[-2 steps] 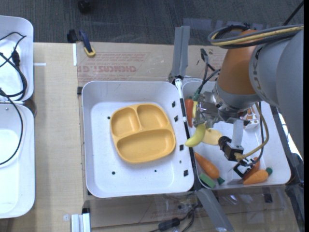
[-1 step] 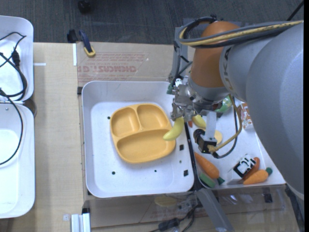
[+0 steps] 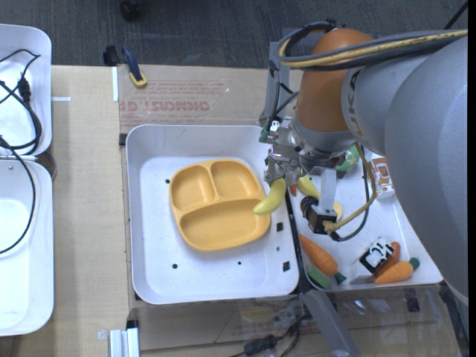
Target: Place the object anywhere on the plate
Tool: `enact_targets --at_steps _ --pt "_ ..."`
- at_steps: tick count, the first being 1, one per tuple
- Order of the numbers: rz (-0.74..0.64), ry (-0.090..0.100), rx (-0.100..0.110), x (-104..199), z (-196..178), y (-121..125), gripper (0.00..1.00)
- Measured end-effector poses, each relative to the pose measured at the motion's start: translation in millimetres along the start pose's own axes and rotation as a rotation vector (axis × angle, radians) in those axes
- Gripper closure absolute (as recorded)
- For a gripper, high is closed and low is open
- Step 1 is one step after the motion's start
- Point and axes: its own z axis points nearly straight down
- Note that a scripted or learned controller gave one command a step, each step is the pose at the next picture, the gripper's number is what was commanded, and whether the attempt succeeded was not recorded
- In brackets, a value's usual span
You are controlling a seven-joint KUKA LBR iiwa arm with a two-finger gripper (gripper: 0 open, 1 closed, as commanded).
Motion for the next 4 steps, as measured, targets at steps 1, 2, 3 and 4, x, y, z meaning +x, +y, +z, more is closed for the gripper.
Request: enact_targets --at_steps 1,2,3,4 --pt "-0.080 0.003 -0.004 77 -4 29 1.00" --pt "-0.082 -0.001 -0.002 76 -12 29 1.00" --pt "-0.081 -0.001 -0.002 76 -12 29 0.00" --pt "-0.025 0.003 -0.006 42 -88 81 0.00"
